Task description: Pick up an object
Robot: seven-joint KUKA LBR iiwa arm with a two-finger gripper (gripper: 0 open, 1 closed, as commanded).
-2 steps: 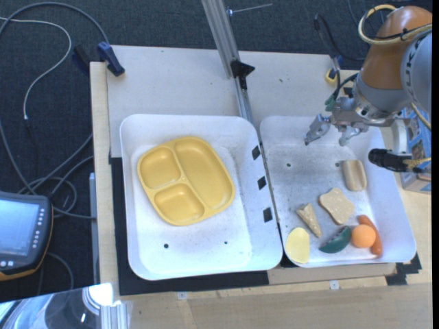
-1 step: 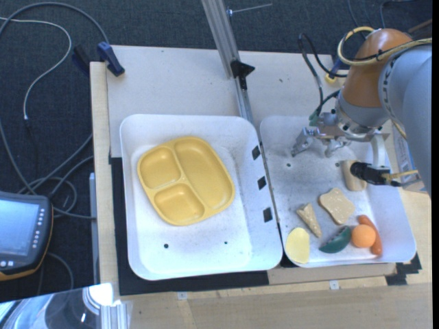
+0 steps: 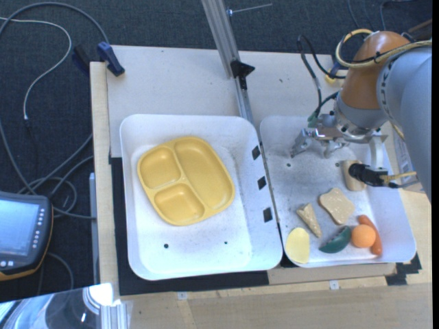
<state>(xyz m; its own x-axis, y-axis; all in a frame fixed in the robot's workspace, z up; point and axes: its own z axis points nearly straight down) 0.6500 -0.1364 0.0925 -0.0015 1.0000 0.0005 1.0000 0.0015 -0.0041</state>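
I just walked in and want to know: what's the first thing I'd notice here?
Probably the big yellow tray with three compartments, sitting in the left bin. Next, the grey arm with its orange band, its gripper over the upper part of the right bin. Near that bin's front edge lies a cluster of toy food, including an orange ball and a bread slice.

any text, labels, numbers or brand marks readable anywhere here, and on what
None can be read.
The screen device at the left edge shows a dim display, too blurred to read.
The yellow divided plate, the food pieces and both white bins bear no visible markings.
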